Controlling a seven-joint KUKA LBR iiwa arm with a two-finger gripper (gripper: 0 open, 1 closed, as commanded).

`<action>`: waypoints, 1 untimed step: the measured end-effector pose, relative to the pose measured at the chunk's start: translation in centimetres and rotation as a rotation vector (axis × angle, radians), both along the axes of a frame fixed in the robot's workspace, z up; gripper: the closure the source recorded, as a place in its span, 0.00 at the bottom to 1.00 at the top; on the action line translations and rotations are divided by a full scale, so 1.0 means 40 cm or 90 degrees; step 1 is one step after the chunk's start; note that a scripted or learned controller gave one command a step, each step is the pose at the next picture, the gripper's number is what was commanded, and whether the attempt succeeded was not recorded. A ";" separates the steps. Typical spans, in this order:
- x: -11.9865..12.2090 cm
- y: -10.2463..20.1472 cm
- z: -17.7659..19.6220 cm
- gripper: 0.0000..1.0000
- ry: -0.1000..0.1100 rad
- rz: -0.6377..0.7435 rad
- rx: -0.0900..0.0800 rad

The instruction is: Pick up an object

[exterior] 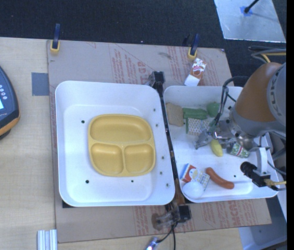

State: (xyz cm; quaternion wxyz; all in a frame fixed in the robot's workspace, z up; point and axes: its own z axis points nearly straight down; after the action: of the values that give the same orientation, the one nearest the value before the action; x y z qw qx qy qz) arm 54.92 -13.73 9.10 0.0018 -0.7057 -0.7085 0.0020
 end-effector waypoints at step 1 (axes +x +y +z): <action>0.000 -0.002 0.025 1.00 0.001 0.001 0.000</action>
State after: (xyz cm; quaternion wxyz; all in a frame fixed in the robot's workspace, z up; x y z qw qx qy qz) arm 54.93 -13.81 10.12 0.0027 -0.7051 -0.7091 0.0025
